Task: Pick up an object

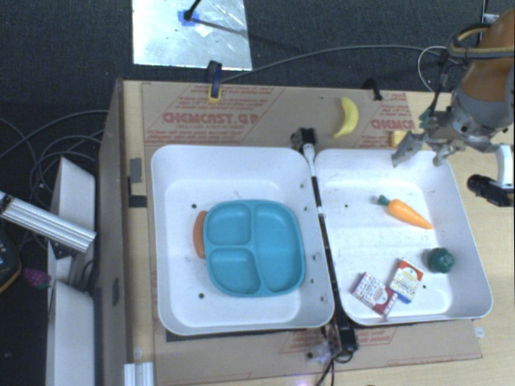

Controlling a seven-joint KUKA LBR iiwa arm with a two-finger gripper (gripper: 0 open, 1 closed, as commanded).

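A dark carpeted floor (64, 47) surrounds the bench, with a shiny metal sheet (191, 21) lying on it beyond the bench's far edge, marked by a bit of blue tape (190, 17), and black cables (48, 135) trailing across the floor off the bench's left edge. The bench top is covered with brown cardboard (241, 107) printed in red lettering, and pale wood (492, 240) shows at its right edge. Beside the bench's left edge stand a white box-like fixture (71, 240) and a ribbed aluminium bar (44, 219) lying at a slant.
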